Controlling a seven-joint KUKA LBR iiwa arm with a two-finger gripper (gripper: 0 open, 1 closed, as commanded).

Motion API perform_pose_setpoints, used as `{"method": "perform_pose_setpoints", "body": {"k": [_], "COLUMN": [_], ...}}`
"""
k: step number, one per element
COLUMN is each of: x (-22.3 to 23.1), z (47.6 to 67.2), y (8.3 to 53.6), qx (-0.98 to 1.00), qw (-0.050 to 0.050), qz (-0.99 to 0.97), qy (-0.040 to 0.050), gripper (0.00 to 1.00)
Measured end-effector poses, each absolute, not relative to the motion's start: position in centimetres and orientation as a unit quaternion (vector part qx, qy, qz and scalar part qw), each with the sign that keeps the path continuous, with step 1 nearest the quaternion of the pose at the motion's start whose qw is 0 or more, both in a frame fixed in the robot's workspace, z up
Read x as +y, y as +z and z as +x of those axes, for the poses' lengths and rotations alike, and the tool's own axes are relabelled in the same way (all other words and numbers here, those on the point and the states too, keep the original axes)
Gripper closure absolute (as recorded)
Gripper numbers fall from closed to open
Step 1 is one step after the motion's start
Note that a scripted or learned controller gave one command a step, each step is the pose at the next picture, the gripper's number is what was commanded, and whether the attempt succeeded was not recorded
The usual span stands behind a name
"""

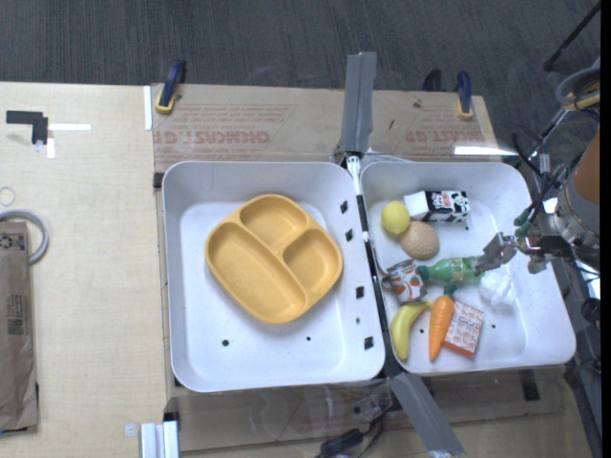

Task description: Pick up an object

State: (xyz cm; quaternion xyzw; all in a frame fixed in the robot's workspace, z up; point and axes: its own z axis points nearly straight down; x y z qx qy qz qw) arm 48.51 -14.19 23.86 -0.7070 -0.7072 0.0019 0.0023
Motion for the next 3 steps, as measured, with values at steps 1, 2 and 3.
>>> {"method": "perform_pose_setpoints", "body": {"k": [1, 2, 3], "x": [-10.4, -10.4, -5.3], "z": [48.4, 48.4, 49.5], "y": [10.6, 11.4, 29.2], "qx": [-0.668, -0.666, -0.647], "qw": [0.0, 0.001, 0.0], "qz": [-0.744, -0.746, -0.763], "qy": [0.0007, 0.0018, 0.0022], "gripper": [0.0, 1.0, 1.0]}}
